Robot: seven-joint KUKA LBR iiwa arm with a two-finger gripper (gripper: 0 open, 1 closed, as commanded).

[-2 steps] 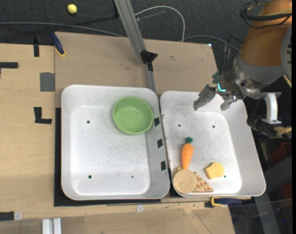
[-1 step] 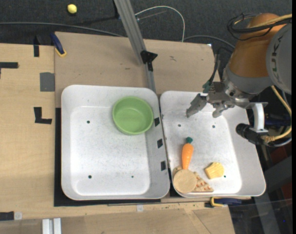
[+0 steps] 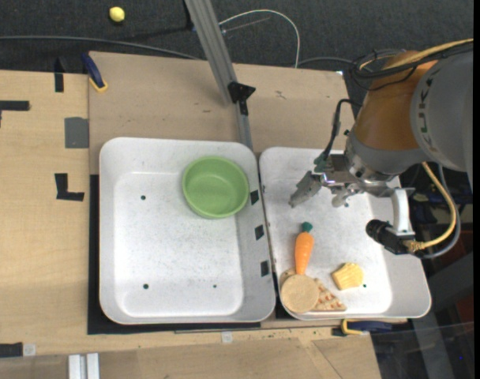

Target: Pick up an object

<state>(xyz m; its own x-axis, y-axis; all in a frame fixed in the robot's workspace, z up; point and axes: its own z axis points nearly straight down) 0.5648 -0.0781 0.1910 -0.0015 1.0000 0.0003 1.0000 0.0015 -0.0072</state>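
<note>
My gripper (image 3: 322,193) hangs over the upper middle of the right bin (image 3: 398,290), fingers spread open with nothing between them. An orange toy carrot (image 3: 303,250) with a green top lies below it, a short way toward the bin's front. A round tan cookie (image 3: 300,294) rests at the bin's front left corner, touching a waffle-like piece (image 3: 328,300). A yellow cheese wedge (image 3: 347,276) sits to the right of the carrot. A green bowl (image 3: 215,186) stands in the left bin's upper right part.
The left bin (image 3: 129,235) lies beside the right one, sharing a raised rim. A grey pole (image 3: 216,46) slants in from the top. Black cables and a black fitting (image 3: 386,235) hang from the arm over the right bin's right side.
</note>
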